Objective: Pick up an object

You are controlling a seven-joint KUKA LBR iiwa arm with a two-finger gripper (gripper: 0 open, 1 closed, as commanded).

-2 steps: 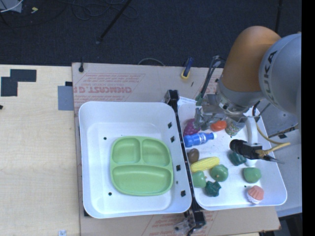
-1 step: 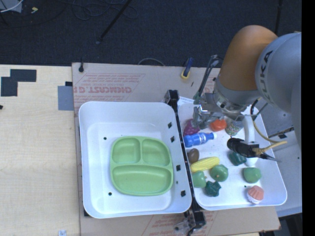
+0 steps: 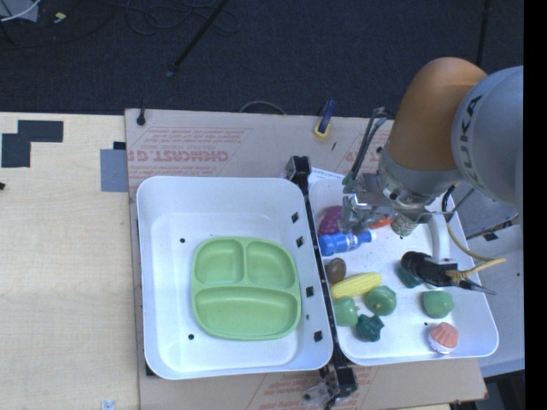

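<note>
One thing matters here: the blue bottle (image 3: 344,243) lies in the right bin (image 3: 479,336) just at 7 o'clock of the gripper (image 3: 357,214), long axis running 3 to 9. Can't tell how the claw's set, tbh.

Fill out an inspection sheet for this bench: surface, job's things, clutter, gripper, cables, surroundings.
Surface: left bin and right bin, white, side by side on a printed board.
Job's things: blue bottle, purple piece, corn cob, green pepper, scallop shell, all in the right bin.
Clutter: green divided plate in the left bin.
Gripper: gripper low over the blue bottle; grip unclear.
Cables: black leads on the dark floor behind.
Surroundings: wooden bench at left.
</note>
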